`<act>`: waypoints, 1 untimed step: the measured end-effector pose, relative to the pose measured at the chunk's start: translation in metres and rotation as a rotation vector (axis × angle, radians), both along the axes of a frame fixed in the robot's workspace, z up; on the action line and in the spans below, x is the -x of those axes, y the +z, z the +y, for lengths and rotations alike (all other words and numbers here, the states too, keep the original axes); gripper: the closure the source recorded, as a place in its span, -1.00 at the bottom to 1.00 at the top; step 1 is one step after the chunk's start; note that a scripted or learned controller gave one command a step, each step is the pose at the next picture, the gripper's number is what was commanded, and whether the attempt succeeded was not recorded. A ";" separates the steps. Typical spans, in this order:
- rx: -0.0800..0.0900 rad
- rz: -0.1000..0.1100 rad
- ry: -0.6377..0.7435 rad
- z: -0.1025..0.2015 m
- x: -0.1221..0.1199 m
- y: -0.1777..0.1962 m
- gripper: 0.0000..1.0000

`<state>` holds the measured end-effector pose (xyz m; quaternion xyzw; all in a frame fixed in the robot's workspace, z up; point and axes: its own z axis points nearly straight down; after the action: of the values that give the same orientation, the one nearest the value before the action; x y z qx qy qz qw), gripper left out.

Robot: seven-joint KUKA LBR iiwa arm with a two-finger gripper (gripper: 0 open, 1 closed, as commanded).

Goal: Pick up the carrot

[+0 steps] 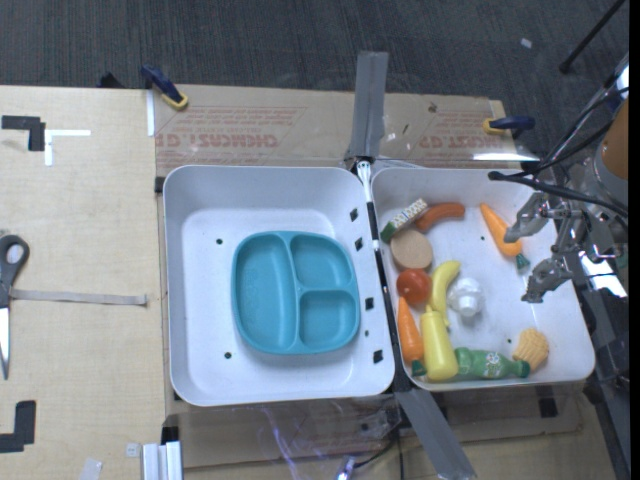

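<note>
Carrot (493,226) is the thing to lift, and in the camera view it lies in the right bin (575,363), toward the far right part, slanting with its narrow tip up-left and a bit of green at the lower end. It rests on the bin floor, so the pick is not yet made. The gripper (535,258) hangs just beside it on the right; its two fingers stand apart, one tip close to the carrot's lower end, the other lower down over bare floor, with nothing between them. What is left, by my reading, is to centre the fingers over the carrot, close and raise.

A second orange, tapered piece (408,330) lies along the left wall of the same bin, so two things here could pass for a carrot.

The toy foods look like smooth moulded plastic: a rounded red tomato (413,285), a curved yellow banana (443,280), a yellow bottle (438,346), a green cylinder (492,364), a knobbly corn piece (532,347), a sausage (442,213) and a flat tan disc (411,250). The left bin (190,298) holds a glossy teal plate (296,292) with three compartments. Both bins are shallow, white and round-cornered.
</note>
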<state>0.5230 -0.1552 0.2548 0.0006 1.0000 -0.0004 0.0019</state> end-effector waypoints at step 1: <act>0.000 0.000 -0.010 -0.046 -0.042 -0.158 -1.00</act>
<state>0.5654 -0.2010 0.0972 0.0057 1.0000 -0.0006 0.0020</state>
